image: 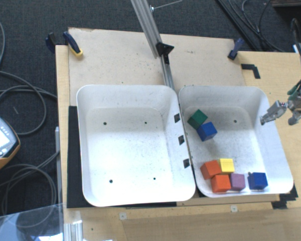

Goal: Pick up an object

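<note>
Seven little cubes are sitting in the right bin (271, 134), so there's plenty to grab. Up toward 12 o'clock in that bin, a green cube (196, 117) is touching a blue cube (207, 131) just below it. Down at about 6 o'clock there's a tight bunch: an orange cube (209, 169), a yellow cube (227, 164), a second orange cube (221, 183), a purple cube (238, 181), and another blue cube (258, 181) just beside the purple one toward 3 o'clock. The left bin (90, 134) sits right alongside on the worktop (115, 54).

The arm barely pokes in from 3 o'clock of the view, up near the right bin's outer rim. Its pincer (278, 110) hangs over that rim, pointing toward 9 o'clock, well apart from all the cubes. Can't tell whether the pincer is open or closed, it's too small and partly cut off at the edge. Nothing shows between its tips, so no cube is being held.

A metal pole (150, 24) slants up from between the bins toward 12 o'clock.
</note>
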{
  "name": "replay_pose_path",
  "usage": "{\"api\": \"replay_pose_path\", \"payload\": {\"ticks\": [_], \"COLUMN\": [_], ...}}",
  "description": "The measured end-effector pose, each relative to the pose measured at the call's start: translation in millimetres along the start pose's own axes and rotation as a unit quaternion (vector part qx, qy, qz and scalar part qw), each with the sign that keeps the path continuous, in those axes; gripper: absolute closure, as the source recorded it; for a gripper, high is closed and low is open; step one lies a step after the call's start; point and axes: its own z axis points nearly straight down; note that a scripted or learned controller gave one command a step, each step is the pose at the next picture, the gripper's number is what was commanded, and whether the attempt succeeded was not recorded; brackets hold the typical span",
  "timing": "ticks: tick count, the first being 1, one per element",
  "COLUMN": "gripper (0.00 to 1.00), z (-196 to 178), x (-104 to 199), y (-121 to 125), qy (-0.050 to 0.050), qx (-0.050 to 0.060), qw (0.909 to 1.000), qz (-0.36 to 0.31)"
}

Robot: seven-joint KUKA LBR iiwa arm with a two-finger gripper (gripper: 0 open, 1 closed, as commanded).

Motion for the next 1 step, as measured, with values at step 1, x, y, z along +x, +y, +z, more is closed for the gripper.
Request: {"api": "replay_pose_path", "payload": {"ticks": [1], "gripper": [0.0], "z": [-44.4], "x": [52.6], "y": [-39.9], "qy": [0.0], "qx": [-0.002], "qw": [1.0], "qz": [-0.003]}}
